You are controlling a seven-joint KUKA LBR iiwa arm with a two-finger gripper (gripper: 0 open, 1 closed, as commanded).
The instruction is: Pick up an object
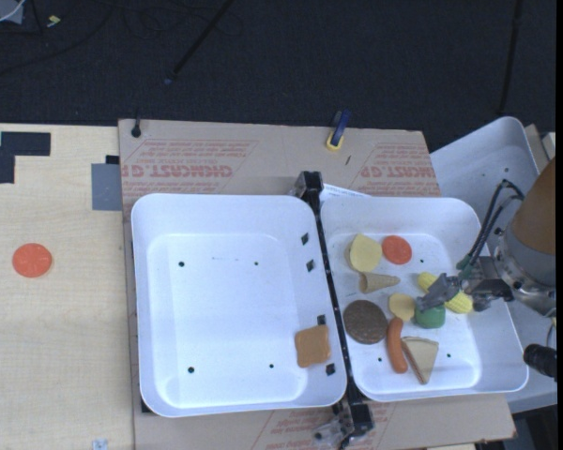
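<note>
Camera view: the pincer hangs low over the right bin, its tips down among a tight knot of toy food: a green piece, yellow bits and a corn-like piece. Whether its fingers are apart or closed on anything, I cannot tell; the metal blends with the pieces beneath.

The likely target, the green piece, sits just under the tips and touches its yellow neighbours. That crowding is the main risk: closing here could catch two things at once, or nudge one aside and come up with nothing. A rounded piece might also squirt out of the grip.

Nearby lie a brown disc, a sausage, a wedge, a cone, a yellow slice and a red disc. The right wall is near, so room on that side is short. The left bin holds one toast and offers wide open floor.
</note>
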